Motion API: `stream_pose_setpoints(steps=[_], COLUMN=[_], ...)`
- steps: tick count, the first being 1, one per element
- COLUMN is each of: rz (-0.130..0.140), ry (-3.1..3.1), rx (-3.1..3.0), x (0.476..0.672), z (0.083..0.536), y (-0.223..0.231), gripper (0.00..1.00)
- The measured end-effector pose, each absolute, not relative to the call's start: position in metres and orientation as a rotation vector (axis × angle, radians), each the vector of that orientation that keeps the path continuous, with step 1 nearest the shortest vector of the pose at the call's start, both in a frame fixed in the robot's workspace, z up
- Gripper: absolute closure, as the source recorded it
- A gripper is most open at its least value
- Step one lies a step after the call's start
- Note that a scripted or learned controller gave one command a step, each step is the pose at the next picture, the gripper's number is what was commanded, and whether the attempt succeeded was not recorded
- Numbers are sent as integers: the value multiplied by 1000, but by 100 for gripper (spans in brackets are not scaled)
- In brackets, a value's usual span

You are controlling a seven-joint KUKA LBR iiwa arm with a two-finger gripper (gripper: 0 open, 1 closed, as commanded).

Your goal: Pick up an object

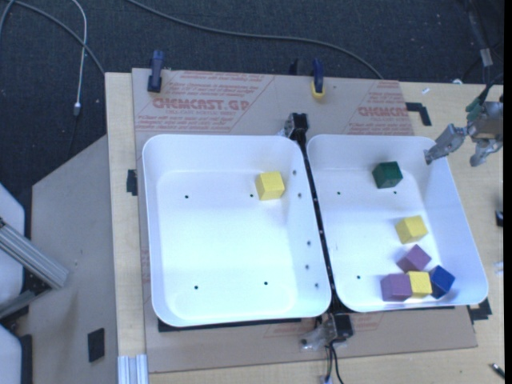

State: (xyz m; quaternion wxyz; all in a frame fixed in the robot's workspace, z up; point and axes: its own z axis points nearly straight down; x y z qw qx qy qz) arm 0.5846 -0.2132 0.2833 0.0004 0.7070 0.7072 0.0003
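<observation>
The green cube [387,174] sits in the right bin [448,190], up in its far corner, and it's the block closest to the gripper [464,144]. The gripper hangs just outside that bin's far right rim, off to the cube's right and not touching it. Its two fingers are spread apart with nothing between them. Lower down there's a yellow cube [411,229], then a bunch of purple, yellow and blue blocks [416,277] packed in the near right corner. The left bin [184,230] has one yellow block [270,186] and loads of bare floor.
</observation>
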Motion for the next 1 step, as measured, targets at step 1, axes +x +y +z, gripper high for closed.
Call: stream_pose_setpoints(steps=[1], rz=[4], ry=[2275], rx=[2162], x=[619], z=[322], y=[-184], gripper=[0])
